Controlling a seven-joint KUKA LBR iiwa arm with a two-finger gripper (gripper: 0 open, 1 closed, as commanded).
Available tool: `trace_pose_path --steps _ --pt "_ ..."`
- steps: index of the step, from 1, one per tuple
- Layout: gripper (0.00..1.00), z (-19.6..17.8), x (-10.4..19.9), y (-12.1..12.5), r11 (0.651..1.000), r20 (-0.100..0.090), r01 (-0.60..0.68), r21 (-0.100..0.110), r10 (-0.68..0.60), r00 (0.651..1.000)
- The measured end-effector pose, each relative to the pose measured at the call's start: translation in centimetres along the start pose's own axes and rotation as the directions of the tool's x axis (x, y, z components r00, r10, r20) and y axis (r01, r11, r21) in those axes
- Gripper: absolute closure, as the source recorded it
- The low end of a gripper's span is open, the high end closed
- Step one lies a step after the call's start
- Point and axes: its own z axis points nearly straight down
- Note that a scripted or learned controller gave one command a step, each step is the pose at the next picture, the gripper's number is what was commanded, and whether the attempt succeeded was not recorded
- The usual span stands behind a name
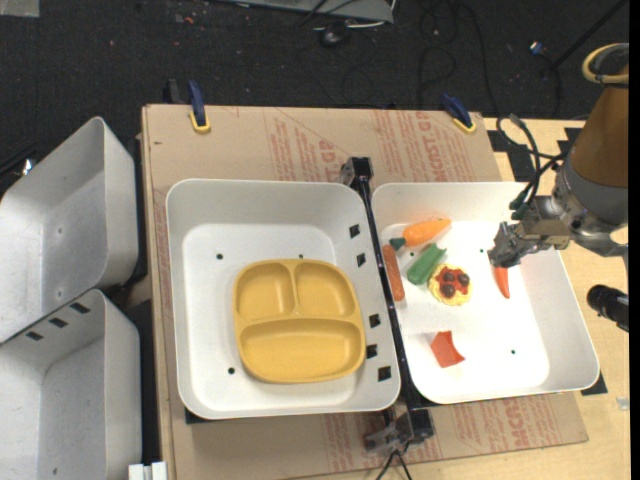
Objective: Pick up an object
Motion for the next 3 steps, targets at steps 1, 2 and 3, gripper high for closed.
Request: trace_pose_path --steps 1,2,3 --pt "1.00 0.0 6.1 0.3 1.000 -0.001 0.002 -0.001 -0.002 1.000" --pt "1.00 -0.4 11.6 0.1 1.000 0.000 0.001 -0.001 -0.001 1.000" --pt "1.00 1.5 16.8 0.1 1.000 0.000 0.001 0.002 -0.001 1.000"
